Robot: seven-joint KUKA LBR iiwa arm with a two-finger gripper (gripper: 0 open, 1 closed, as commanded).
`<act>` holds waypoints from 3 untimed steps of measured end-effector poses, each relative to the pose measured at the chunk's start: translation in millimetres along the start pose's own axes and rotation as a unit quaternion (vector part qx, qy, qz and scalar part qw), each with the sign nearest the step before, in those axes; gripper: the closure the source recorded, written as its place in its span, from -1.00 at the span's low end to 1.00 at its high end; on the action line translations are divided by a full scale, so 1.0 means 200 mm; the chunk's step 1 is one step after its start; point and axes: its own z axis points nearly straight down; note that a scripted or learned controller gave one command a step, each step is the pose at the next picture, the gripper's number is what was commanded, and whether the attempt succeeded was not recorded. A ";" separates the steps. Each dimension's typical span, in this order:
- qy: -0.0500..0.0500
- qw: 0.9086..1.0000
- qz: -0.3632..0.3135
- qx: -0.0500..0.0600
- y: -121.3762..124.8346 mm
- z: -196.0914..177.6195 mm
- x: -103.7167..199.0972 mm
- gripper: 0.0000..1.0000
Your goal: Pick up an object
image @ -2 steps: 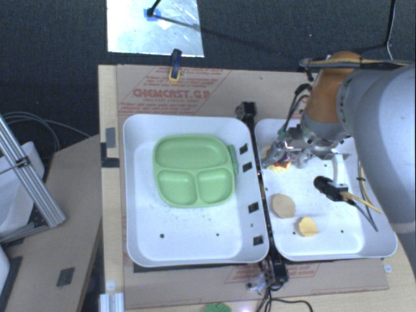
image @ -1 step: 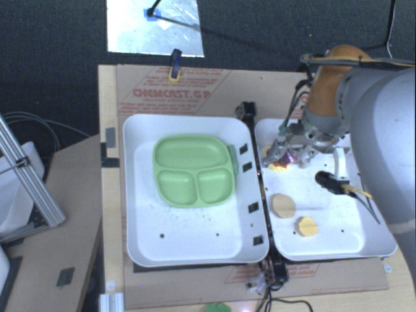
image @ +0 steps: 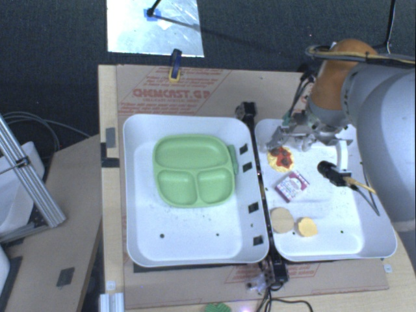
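In the right bin lie a red and yellow item, a pink and white packet, a tan round disc and a small yellow piece. My gripper hangs over the far left part of that bin, right above the red and yellow item. Whether it touches the item I cannot tell. Nothing is seen lifted off the bin floor.
The left bin holds a green divided plate. A black divider with clips runs between the two bins. The arm's grey body covers the right bin's far right side.
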 end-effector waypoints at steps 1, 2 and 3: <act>0.000 1.000 0.000 0.000 -0.02 0.00 -0.15 -1.00; 0.000 1.000 0.001 0.000 -0.09 0.00 -0.33 -1.00; 0.000 1.000 0.001 0.001 -0.19 0.00 -0.46 -1.00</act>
